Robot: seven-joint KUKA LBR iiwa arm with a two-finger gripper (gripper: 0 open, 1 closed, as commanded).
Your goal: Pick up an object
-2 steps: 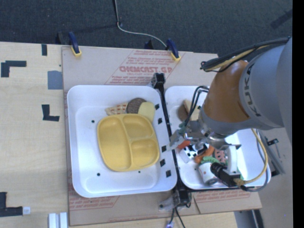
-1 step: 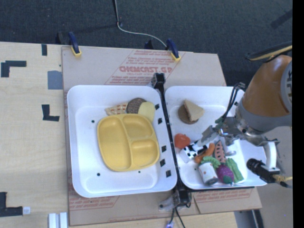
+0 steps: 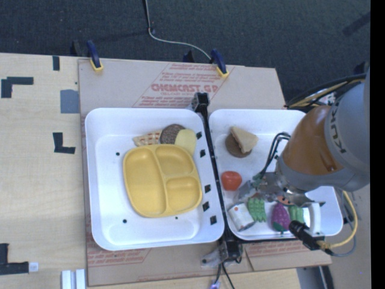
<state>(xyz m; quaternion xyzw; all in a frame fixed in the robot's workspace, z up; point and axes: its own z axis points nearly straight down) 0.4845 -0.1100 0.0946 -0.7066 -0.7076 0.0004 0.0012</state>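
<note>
Claw state cannot be told. Near the right bin's front edge, the green toy and purple toy are crowded together; a double or glancing grasp is risked.

Red print runs across the cardboard sheet lying under the two white bins, set inside a red diamond outline, and its biggest line appears to read "CHICKCAST" or something close, followed by what looks like "G.P."; the letters are blurred, so the spelling stays uncertain. Smaller red lines sit above and below that big line on the same cardboard, too fine to make out. Over on the grey arm, dark letters run down the housing near the picture's right side, with a "K" and a "U" legible, seemingly part of the KUKA name. No other writing can be read.
</note>
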